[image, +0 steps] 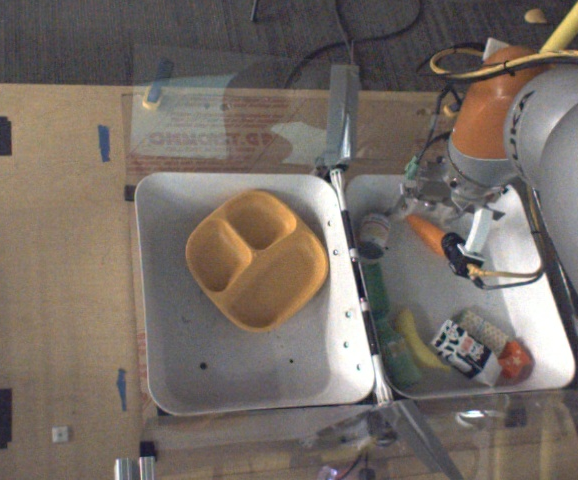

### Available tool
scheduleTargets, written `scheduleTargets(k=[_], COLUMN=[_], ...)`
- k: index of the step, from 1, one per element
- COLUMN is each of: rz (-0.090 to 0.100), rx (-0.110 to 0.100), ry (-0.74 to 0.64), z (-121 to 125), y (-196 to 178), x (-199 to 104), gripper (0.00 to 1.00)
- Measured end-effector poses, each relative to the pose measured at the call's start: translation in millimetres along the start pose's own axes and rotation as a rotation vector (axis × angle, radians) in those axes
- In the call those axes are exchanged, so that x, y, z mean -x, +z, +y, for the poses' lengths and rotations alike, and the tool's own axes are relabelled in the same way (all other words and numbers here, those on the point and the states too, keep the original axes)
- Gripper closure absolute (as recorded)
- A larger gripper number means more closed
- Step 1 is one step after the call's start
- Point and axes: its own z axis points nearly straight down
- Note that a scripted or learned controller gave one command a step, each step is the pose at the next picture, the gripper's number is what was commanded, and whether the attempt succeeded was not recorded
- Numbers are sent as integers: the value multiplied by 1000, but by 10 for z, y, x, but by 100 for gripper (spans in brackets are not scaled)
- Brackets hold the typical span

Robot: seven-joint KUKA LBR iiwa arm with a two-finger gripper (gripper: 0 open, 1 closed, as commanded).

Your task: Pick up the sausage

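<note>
The claw [439, 208] hovers just above the sausage [427, 234]; finger state cannot be told; pickup remains.

Left bin [164, 298] carries a yellow divided plate [257, 259], sitting tilted near its middle. Over in the right bin [554, 353], a carrot [427, 234] lies at the far end, a banana [417, 338] nearer, and just right of it a black-and-white carton [464, 347] touching a red item [515, 360]. A green item [376, 290] runs along the left wall.
</note>
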Motion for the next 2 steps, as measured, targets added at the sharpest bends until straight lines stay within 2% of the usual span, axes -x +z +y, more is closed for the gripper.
scheduleTargets(k=[1, 2], rz=[0, 1], rx=[2, 0], ry=[76, 137], z=[-44, -38], y=[-283, -2], x=[-251, -247], gripper=[0, 0])
